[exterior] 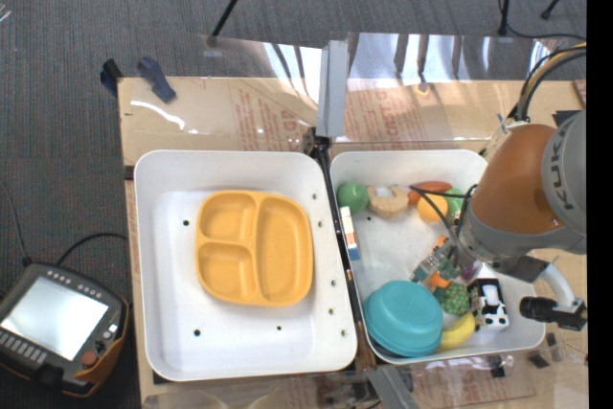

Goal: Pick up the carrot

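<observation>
The claw (443, 265) sits low in the right bin (383, 163), near that bin's lower right part, under the arm's orange band (517, 192). Its tips are tucked among the toys and mostly hidden by the wrist, so I cannot tell how far it is open or whether it has hold of anything. Just below the claw a small orange bit (438, 281) shows; whether that is the carrot I cannot tell. One green bumpy toy (455, 299) lies just beside it, one banana (458, 331) below that, and one black-and-white cow (492, 306) to the right. One teal bowl (404, 317) lies upside down at the bin's lower left, touching the banana. Along the bin's top edge lie one green ball (351, 196), one beige piece (389, 200), one orange-red carrot-like piece (431, 190) and one orange round piece (432, 208) beside it. One thin white-and-blue stick (349, 232) rests by the left wall. The left bin (163, 321) holds one yellow plate (255, 247) with three compartments. Both bins rest on the bench (220, 110). One tablet-like device (57, 326) lies off the bench at lower left
</observation>
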### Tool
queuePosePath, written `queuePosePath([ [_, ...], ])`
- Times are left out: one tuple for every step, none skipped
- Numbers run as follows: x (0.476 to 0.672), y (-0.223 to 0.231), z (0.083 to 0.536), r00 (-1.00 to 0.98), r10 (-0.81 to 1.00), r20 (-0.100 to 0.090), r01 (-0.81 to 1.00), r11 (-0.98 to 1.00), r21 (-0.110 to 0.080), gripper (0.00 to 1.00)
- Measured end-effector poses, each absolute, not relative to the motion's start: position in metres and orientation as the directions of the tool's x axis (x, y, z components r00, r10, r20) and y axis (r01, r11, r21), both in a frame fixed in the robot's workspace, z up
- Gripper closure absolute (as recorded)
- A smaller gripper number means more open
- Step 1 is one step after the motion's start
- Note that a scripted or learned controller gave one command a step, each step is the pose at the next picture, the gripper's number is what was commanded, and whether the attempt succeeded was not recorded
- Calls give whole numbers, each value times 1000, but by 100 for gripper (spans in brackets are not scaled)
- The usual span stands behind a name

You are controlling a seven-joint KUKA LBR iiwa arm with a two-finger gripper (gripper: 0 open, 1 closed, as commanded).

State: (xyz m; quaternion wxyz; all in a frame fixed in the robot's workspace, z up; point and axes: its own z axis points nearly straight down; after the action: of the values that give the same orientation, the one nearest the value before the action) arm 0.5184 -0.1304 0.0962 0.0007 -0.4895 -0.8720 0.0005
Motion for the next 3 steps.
queuePosePath([
  [497, -99, 251, -522, 853, -4, 853, 522, 6, 100],
  [482, -31, 209, -270, 963, 3, 963, 270, -6, 100],
  [477, -96, 329, -327, 945, -3, 945, 327, 5, 100],
])
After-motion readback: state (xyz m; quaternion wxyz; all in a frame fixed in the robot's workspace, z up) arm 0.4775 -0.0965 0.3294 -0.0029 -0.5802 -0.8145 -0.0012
